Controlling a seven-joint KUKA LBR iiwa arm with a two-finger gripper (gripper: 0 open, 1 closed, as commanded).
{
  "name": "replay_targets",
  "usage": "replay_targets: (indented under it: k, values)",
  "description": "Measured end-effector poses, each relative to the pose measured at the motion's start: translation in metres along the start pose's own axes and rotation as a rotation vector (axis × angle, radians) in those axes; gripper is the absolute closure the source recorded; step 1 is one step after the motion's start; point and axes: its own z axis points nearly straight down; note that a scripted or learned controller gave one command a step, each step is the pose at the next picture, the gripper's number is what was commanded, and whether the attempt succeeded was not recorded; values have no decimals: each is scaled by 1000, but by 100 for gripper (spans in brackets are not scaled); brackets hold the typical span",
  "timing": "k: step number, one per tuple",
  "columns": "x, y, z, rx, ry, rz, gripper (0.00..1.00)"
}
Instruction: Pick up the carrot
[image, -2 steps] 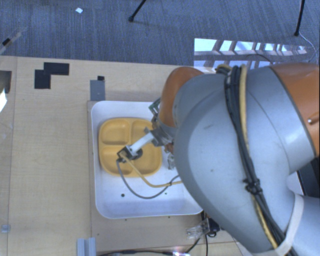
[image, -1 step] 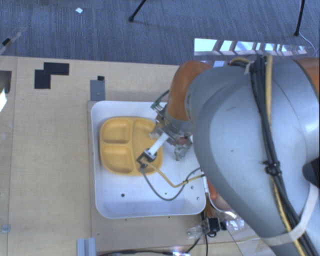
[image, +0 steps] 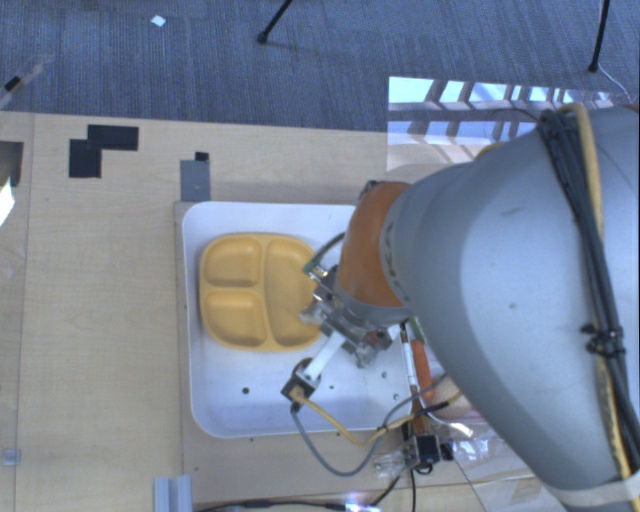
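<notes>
Partly under arm (image: 500, 300), carrot (image: 423, 366); yellow tray (image: 250, 290) nearby

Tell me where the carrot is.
The carrot lies at the white bin's right side, half hidden under the arm, right of the yellow divided tray.

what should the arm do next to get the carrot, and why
Probably shift the gripper toward the view's right and slightly lower. It sits over the right edge of the yellow divided plate in the left white bin, while the carrot lies apart from it, further right, partly hidden under the arm.
</notes>
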Motion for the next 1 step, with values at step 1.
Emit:
replay_targets:
  k: [1]
  values:
    - [67,-13,-17,9,-21,133,0]
